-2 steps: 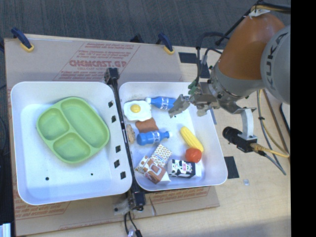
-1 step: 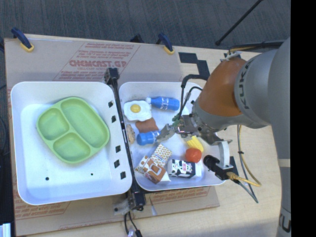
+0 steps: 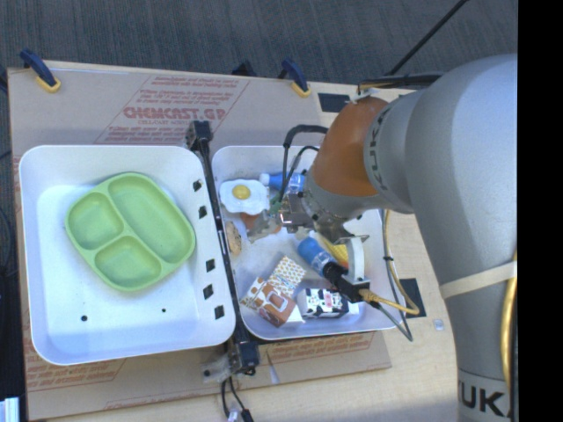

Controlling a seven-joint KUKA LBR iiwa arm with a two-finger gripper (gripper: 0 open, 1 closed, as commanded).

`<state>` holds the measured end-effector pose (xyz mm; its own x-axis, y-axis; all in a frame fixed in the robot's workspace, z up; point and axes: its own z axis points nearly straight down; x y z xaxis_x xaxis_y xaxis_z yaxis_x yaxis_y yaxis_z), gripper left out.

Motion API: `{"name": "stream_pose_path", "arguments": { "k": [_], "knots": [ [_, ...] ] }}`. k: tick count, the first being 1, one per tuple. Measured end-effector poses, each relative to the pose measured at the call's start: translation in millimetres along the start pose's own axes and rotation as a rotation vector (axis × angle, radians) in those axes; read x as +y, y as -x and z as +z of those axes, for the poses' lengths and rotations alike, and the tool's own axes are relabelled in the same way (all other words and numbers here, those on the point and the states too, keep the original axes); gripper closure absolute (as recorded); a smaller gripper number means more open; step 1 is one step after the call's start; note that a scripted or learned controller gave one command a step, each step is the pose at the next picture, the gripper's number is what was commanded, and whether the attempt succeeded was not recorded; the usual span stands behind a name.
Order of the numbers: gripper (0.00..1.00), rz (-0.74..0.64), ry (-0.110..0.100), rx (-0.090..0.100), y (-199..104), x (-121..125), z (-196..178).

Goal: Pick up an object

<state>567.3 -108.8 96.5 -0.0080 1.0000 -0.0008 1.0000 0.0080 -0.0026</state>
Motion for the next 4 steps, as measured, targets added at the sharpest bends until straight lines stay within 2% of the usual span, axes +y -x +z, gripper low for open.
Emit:
{"name": "stream_pose_path", "arguments": {
  "k": [1, 2, 3, 4],
  "knots": [
    [0.00, 0.004, 0.001, 0.000, 99.2, 31.6, 4.4],
    [0.00, 0.001, -0.008, 0.003, 87.6, 86.8, 5.8],
    [1.00, -0.004, -0.010, 0.002, 87.3, 87.0, -4.7],
    [0.00, -0.005, -0.010, 0.002, 87.1, 87.0, -4.6]
  ]
}}
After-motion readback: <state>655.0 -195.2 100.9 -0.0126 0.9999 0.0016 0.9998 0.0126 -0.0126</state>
